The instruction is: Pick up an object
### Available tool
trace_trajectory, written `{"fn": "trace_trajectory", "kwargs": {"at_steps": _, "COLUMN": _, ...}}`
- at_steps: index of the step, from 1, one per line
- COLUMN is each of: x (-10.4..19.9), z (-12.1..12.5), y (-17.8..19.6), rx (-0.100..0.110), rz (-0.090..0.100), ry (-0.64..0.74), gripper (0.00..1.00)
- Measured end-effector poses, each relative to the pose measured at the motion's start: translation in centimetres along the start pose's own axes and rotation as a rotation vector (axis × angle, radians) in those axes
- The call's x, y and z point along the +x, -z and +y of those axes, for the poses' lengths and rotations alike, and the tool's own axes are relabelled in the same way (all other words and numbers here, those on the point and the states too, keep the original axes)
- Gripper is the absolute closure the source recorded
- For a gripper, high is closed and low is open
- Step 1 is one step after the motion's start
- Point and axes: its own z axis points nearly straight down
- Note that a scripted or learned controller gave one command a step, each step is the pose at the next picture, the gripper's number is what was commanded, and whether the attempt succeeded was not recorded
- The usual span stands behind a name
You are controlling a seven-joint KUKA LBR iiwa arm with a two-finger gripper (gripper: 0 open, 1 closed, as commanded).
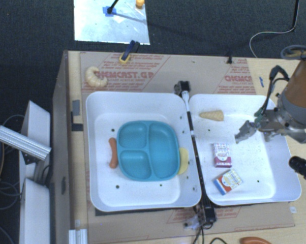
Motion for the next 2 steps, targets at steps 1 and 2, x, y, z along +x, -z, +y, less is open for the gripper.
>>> {"fn": "trace_trajectory", "kwargs": {"at_steps": 1, "x": 0.5, "z": -0.1, "y": -6.5, "rx": 0.002, "rz": 0.000, "ry": -0.002, "gripper": 0.00}}
{"fn": "trace_trajectory", "kwargs": {"at_steps": 2, "x": 1.2, "z": -0.5, "y": -15.0, "rx": 0.003, "rz": 0.001, "ry": -0.002, "gripper": 0.00}}
